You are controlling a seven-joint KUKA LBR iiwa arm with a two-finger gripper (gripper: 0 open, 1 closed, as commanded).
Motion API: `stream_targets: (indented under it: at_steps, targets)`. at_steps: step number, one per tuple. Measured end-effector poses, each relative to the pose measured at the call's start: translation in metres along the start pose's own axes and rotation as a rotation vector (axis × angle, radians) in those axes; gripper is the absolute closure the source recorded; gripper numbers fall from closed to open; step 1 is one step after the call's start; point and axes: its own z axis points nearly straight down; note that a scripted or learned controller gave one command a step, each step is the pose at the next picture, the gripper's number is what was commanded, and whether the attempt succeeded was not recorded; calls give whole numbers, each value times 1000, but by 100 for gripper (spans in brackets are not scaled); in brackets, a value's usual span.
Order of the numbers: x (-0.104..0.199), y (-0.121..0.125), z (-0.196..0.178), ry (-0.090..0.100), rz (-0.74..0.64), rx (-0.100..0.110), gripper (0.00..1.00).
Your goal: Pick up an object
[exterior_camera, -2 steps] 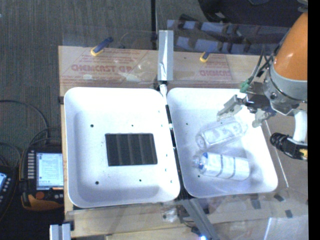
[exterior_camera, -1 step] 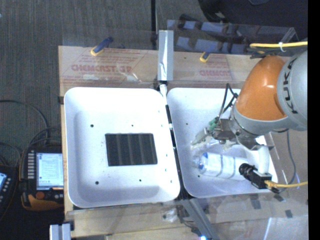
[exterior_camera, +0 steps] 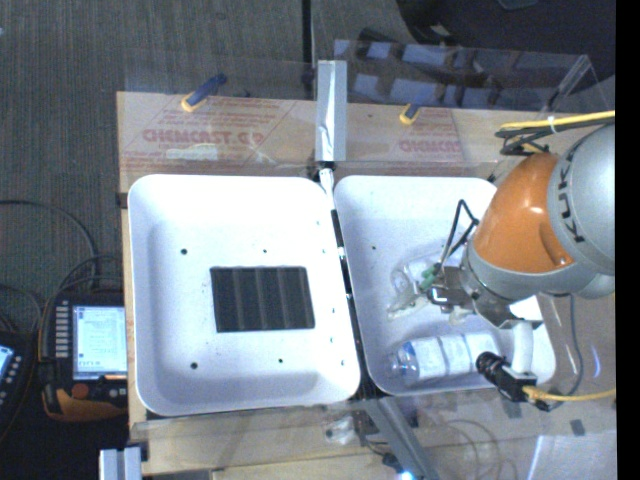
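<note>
camera view: looks down at a slant on a bench with two shallow white bins side by side.
left bin (exterior_camera: 160, 228): white, with a dark ribbed rectangular panel (exterior_camera: 262, 298) lying flat near its middle; a few small dark dots mark the floor around it.
right bin (exterior_camera: 375, 218): white, touching the left bin along a shared middle edge; the arm covers much of its right part.
arm (exterior_camera: 560, 218): grey with an orange band, reaching in from the right and hanging over the right bin.
gripper (exterior_camera: 440, 290): seen at the low left end of the arm, over the middle of the right bin, right by the crumpled piece; its tips are hidden by the wrist and cables, so the state of the jaws cannot be told, and nothing can be seen held.
crumpled clear piece (exterior_camera: 408, 283): a see-through plastic object on the floor of the right bin, just left of the gripper.
clear bottle (exterior_camera: 440, 356): lying on its side near the front wall of the right bin, below the gripper, apart from it.
handheld controller (exterior_camera: 95, 340): lit screen, sitting on the floor left of the bench.
clamps (exterior_camera: 203, 91): a blue and yellow one at the bench's back edge; a second yellow one lies further right.
</note>
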Motion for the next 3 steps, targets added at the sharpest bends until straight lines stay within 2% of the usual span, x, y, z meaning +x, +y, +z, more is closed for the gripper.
stream_targets:
  at_steps: [1,2,3]
  targets:
    - [-40,91,38,-1,143,-13,0]
    - [-99,43,-40,-3,-62,-3,0]
    - [-73,88,34,-6,-160,-9,0]
